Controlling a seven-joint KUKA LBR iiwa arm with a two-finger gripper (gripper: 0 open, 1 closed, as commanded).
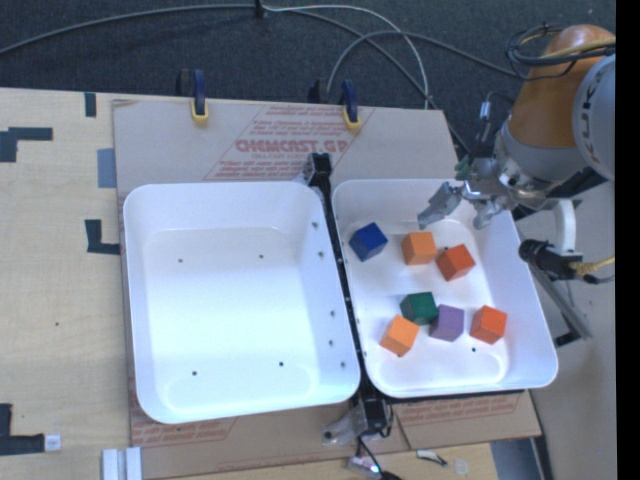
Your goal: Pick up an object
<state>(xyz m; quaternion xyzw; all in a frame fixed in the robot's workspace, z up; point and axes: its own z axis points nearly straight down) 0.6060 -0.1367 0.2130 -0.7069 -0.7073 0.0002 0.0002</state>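
Light plywood bench top point(50, 268) fills the left of frame under a clamped cardboard sheet point(280, 138) printed in red, dark grey carpet point(120, 28) across the top crossed by thin cables point(330, 10), even overhead light.

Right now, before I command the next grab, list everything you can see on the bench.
Blue cube: 1, blue, right bin, upper left.
Orange cubes: 2, orange, right bin, one upper middle, one lower left.
Red-orange cubes: 2, red-orange, right bin, one centre right, one lower right.
Green cube: 1, green, right bin, touching the purple one.
Purple cube: 1, purple, right bin, lower middle.
Bins: 2, white, side by side.
Clamps: 2, blue and yellow, board's far edge.
Claw: 1, grey, open, above right bin's far edge.
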